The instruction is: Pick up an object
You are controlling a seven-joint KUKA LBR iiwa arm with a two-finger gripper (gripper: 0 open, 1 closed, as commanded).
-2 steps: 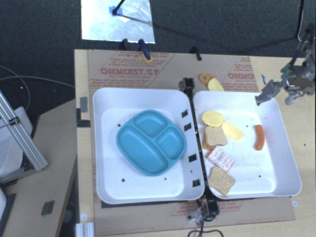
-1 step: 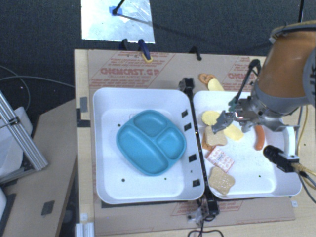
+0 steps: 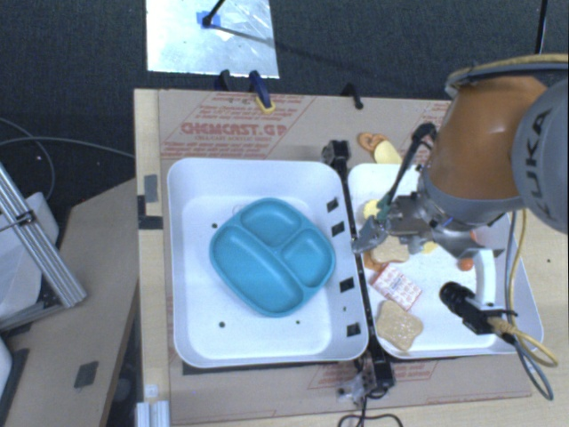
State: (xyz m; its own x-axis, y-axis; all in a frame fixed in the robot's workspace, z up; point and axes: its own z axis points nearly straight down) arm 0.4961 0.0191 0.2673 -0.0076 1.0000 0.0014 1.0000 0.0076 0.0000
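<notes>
My gripper (image 3: 371, 235) hangs low over the left part of the right bin (image 3: 442, 349), close to the divider between the bins. Under it lies a pale beige piece (image 3: 389, 253). Nearer the front lie a red-and-white packet (image 3: 396, 286) and a slice of toast (image 3: 399, 326). A small yellow piece (image 3: 371, 208) sits just behind the gripper. An orange bit (image 3: 466, 262) peeks out by the arm's right side. The bulky orange and grey arm hides the back and right of this bin. Nothing shows between the fingers.
The left bin (image 3: 182, 238) holds a blue divided plate (image 3: 271, 256). Black clips line the divider (image 3: 348, 238) between the bins. A yellow item (image 3: 387, 153) and a brown one (image 3: 369, 140) lie at the right bin's far edge.
</notes>
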